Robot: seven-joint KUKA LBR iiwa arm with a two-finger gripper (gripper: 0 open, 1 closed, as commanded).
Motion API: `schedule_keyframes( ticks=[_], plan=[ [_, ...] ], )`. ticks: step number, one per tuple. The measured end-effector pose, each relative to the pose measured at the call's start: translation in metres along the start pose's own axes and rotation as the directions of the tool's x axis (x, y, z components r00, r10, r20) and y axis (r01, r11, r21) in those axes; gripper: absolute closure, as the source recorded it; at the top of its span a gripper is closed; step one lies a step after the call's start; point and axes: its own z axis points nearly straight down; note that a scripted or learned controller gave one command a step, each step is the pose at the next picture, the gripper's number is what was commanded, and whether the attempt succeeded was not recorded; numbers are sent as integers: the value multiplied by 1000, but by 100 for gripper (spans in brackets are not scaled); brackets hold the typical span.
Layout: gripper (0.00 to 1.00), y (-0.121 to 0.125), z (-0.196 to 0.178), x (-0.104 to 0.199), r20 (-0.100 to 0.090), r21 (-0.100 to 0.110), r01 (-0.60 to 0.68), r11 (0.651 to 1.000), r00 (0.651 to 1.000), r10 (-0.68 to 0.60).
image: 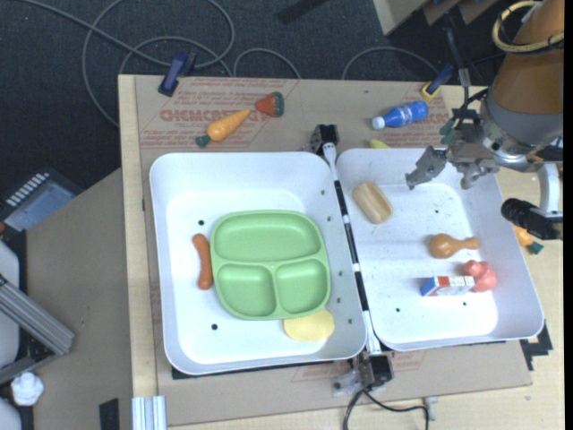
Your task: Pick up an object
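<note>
Hovering open-fingered and empty, the gripper (pixel 445 170) is hanging just beside the bread roll (pixel 372 202), probably light, firm, best pinched across its middle.

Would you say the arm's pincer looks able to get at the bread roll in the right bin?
Probably yes: the pincer hovers over that bin, and the bread roll lies apart, uncovered.

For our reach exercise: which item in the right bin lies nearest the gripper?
The tan bread roll, up by the divider; the gripper hangs just beside it, the others lie lower.
</note>
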Motion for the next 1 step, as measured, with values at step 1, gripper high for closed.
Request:
schedule_keyframes(
  ticks=[1],
  plan=[
    [0, -44, 68, -70, 1, 2, -2, 1000, 1000, 2]
  ],
)
